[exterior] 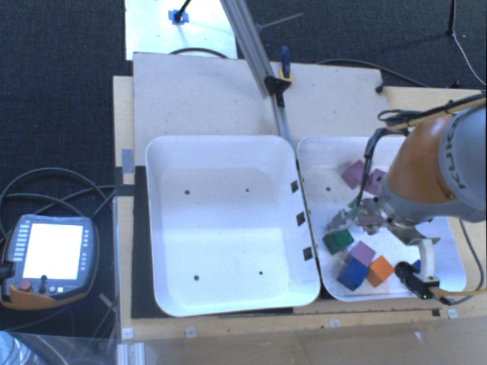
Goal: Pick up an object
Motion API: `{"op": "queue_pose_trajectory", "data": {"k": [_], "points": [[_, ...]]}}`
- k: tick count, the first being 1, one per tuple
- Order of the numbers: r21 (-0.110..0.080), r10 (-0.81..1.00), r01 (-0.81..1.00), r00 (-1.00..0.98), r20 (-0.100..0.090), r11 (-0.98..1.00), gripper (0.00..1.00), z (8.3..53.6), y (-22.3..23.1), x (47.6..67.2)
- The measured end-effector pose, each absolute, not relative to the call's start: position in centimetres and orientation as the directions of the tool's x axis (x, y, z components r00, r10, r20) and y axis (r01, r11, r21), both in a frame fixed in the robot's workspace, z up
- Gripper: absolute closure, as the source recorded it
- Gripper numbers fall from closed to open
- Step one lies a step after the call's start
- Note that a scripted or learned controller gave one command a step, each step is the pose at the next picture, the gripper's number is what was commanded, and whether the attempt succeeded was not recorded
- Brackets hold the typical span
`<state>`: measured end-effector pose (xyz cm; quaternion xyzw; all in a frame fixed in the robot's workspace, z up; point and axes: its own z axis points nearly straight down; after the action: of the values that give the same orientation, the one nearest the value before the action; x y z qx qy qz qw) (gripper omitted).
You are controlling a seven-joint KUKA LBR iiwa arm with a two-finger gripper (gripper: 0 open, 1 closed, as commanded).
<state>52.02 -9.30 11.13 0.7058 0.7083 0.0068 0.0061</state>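
Near right bin (332, 286): holds the blocks, clustered at the near end; one blue block (351, 274), one orange block (379, 270), one light purple block (362, 252), one green block (338, 241).
Gripper (344, 220): low over the right bin, just beyond the green block; finger spread too blurred to tell, nothing seen pinched.
Far end of right bin: two mauve blocks, one (353, 173) in plain sight, another (376, 180) partly behind the arm (426, 169).
Left bin (228, 226): white, beside the right one, walls touching.
Count: six blocks, two bins, one teach pendant (47, 261) on the floor at far left.
Risk: tight packing of green, purple, blue and orange blocks, so likely nudging of neighbours or a glancing close on a corner.
Risk: green block near the bin's left wall, little room for a finger on that side.
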Motion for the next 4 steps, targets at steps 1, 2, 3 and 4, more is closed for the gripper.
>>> {"op": "queue_pose_trajectory", "data": {"k": [1,2,3,4], "points": [[0.022,1.000,1.000,-0.005,0.001,0.005,1.00,12.1,-9.3,52.2],[0.007,1.000,1.000,-0.003,-0.002,0.003,1.00,17.6,-10.0,51.6],[0.007,1.000,1.000,-0.005,-0.001,0.005,1.00,21.9,-10.1,51.8],[0.001,1.000,1.000,-0.010,0.002,0.010,1.00,21.7,-5.2,51.0]]}}
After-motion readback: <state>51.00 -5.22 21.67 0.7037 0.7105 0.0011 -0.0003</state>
